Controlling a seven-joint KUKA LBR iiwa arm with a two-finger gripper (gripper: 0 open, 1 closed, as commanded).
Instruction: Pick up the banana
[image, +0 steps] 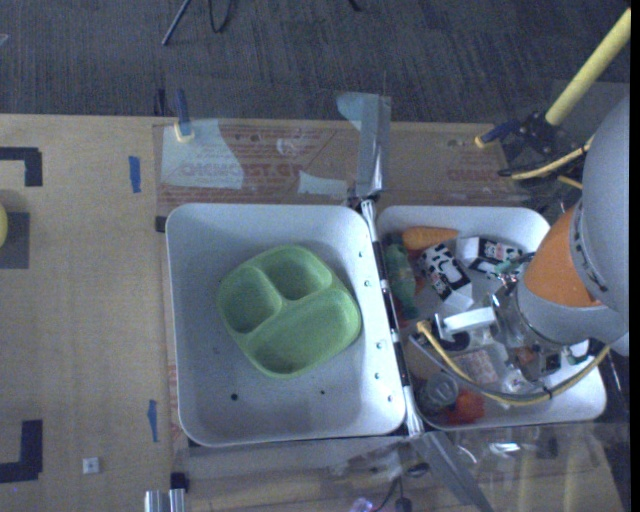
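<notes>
My pincer (507, 347) low over cluttered bin (470, 213), toward its front edge; spread or pressed, cannot tell. Cannot tell banana among clutter. Likely light, soft, bruisable: grip mid-body, gently.

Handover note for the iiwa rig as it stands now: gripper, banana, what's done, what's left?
Gripper: low over the clutter in the right bin; grip state cannot be told from this view.
Banana: cannot tell which item it is; the arm covers much of that bin.
Also there: orange item, black-and-white item, red item. The left bin holds a green divided plate.
Done: no pick confirmed.
Left: locate the banana, grasp it, lift it.
</notes>
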